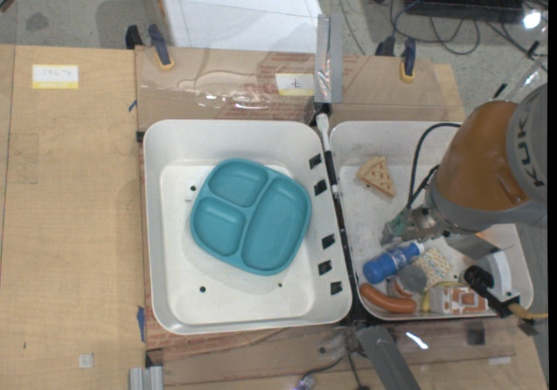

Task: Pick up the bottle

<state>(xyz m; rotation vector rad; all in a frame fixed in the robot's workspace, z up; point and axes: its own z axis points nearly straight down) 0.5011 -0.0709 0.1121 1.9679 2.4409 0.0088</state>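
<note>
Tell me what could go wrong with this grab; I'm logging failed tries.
The bottle lies on its side, so it may roll or slip from a pinch. The hot dog and other toys crowd it, so the gripper could nudge or catch one instead. It also lies near the right bin's wall, limiting approach.

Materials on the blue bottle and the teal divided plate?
Small blue bottle with white cap: probably plastic, semi-glossy; saturated uniform colour with a soft highlight. Teal three-compartment plate: looks like moulded plastic, satin finish; rounded ridges, even colour, no sharp reflections.
</note>
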